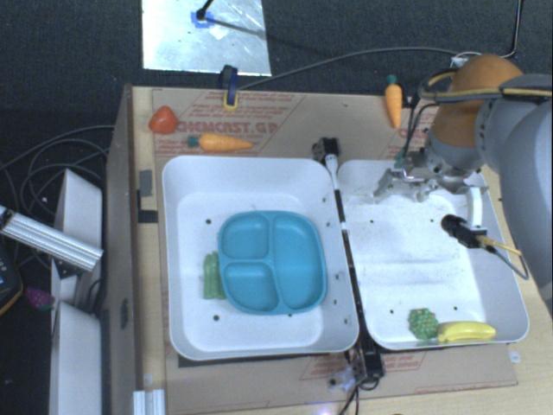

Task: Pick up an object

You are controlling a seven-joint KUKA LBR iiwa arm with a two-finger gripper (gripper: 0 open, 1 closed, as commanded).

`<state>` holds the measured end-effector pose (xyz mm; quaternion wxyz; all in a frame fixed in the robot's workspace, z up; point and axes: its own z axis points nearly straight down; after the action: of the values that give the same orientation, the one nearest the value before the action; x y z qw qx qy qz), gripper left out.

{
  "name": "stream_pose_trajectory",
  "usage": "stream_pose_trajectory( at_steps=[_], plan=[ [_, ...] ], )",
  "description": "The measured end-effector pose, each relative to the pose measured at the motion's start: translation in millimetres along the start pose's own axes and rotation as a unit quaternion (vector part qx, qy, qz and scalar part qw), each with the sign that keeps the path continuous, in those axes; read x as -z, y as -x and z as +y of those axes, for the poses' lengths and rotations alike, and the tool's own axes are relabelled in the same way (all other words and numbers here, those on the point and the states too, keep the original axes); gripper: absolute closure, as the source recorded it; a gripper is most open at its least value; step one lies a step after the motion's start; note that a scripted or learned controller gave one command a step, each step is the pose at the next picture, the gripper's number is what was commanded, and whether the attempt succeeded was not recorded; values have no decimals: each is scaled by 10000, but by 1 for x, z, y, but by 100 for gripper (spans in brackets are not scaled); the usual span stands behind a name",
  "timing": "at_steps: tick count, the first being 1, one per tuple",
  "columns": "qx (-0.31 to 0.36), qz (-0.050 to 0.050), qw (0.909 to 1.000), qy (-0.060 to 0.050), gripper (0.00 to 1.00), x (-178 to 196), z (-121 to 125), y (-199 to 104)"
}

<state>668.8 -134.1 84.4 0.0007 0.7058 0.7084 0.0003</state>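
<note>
gripper [404,180] at right bin [390,322] far edge, finger state can't tell, nothing seen held | banana [467,331] touching broccoli [422,322], near corner | blue plate [271,261] in left bin [194,328]

The blue plate [271,262] hides part of the green piece [212,277].

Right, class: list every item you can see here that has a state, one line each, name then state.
Claw: over the right bin's far end, nothing visibly held.
Blue divided plate: flat in the left bin, compartments bare.
Green piece: lying beside the plate's left edge.
Broccoli: resting at the right bin's near edge.
Banana: lying next to the broccoli.
Carrot: lying on the bench, outside the bins.
</note>
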Motion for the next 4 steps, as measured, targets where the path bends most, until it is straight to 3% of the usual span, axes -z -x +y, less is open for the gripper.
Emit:
stream_pose_trajectory(
  at_steps=[1, 2, 3, 4],
  plan=[
    [9, -2, 10000, 20, 100, 12, 1, 0],
    [18, -4, 10000, 36, 100, 23, 2, 1],
    [18, -4, 10000, 35, 0, 23, 2, 0],
    [25, -5, 10000, 55, 100, 34, 3, 1]
  ],
)
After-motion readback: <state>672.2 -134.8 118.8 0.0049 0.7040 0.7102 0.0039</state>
